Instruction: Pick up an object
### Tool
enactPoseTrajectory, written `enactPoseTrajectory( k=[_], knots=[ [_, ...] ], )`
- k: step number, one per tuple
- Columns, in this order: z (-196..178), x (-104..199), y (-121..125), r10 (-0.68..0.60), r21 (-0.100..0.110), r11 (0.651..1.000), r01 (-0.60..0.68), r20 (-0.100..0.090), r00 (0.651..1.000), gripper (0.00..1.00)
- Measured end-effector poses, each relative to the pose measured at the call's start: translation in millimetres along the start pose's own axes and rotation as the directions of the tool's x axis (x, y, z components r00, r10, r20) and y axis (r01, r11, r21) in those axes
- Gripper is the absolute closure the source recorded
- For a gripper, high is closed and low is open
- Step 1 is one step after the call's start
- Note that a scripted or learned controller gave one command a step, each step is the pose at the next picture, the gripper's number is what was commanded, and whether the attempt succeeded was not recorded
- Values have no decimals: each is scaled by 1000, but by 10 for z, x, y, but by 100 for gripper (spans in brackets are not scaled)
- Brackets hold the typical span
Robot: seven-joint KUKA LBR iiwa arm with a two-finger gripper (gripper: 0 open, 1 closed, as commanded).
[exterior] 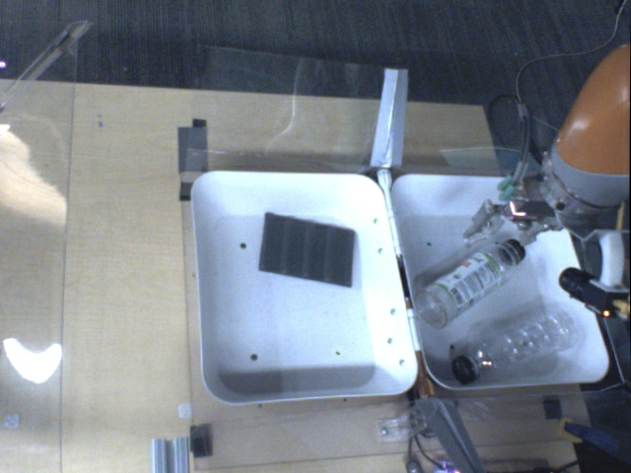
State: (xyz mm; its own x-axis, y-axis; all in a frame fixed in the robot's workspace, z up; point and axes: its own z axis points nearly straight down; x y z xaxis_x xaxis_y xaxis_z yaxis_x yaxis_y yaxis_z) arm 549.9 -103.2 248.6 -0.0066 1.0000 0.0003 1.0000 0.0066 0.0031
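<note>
The wooden bench (pixel 108 294) carries two shallow white bins side by side. The left bin (pixel 296 363) holds a flat, dark, ribbed rectangular pad (pixel 307 249), lying toward its far half and well apart from the walls. The right bin (pixel 434 215) is where the work is: the grey arm with its orange band (pixel 599 106) reaches in from the right, and its gripper (pixel 508 220) hangs over the far part of that bin with its two thin fingers spread apart and nothing between them. Just beside and below the fingertips lies a clear plastic bottle with a printed label (pixel 471 282), on its side, slanting from the dark cap near the gripper down toward the bin's left wall. Nearer the front wall lies a second clear bottle (pixel 518 345), also on its side, with a black cap (pixel 463 368) at its left end; it is hard to make out against the white floor. The labelled bottle looks the likelier target. It seems empty, so probably light, thin-walled and apt to dent, with a smooth round body that may roll or slip. A grip across the labelled middle, squarely crosswise to its length, appears the safest hold; the narrow neck would likely pivot.
</note>
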Motion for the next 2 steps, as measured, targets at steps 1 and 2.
enactPoseTrajectory(
  k=[1, 2],
  knots=[
    [992, -294, 134, -9, -35, 999, 10, 14, 1000, 0],
    [900, -125, -288, -148, -2, 989, 148, 1, 989, 0]
  ],
)
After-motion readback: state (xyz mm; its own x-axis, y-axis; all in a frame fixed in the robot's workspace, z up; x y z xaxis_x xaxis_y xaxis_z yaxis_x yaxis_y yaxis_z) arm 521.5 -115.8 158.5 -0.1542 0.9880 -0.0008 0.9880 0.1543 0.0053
